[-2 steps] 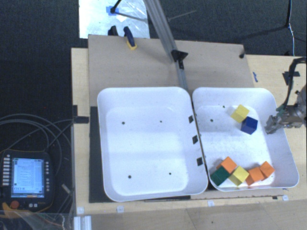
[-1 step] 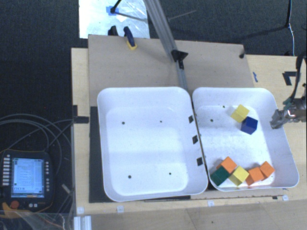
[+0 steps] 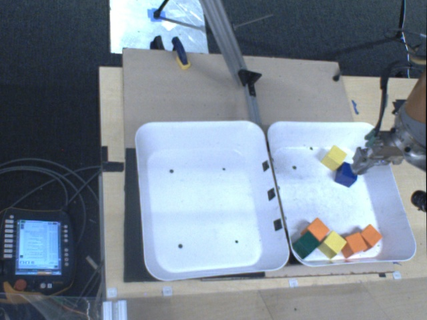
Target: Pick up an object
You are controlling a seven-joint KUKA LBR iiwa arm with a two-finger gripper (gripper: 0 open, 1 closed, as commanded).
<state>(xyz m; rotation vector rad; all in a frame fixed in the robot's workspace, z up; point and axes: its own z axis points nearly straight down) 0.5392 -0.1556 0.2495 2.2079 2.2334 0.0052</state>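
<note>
Hidden or cut off: the grey arm with an orange band (image 3: 415,115) is cut by the right edge, so most of it is lost; the fingertips of the grey two-finger gripper (image 3: 361,160) are blurred against the bin wall.
Gripper: it is seen at the right side of the right bin, just beside the small blue cube (image 3: 345,175); whether it is apart, together or clamped on the cube cannot be told.
Task's things: the blue cube lies in the upper right part of the shallow white right bin (image 3: 393,199), with a small yellow cube (image 3: 334,157) touching or just beside it on the upper left.
Lower cluster: near the bin's front wall are grouped an orange cube (image 3: 318,229), a dark green cube (image 3: 306,245), a second yellow cube (image 3: 331,244) and two more orange cubes (image 3: 363,239), too tightly packed to separate clearly.
Left bin: the shallow white left bin (image 3: 143,199) is set beside the right one.
Surface: both bins are carried by a pale wooden desk (image 3: 293,82).
Room: dark carpet is seen around the desk, and a handheld control pendant with a lit screen (image 3: 37,249) lies at the lower left among cables.
</note>
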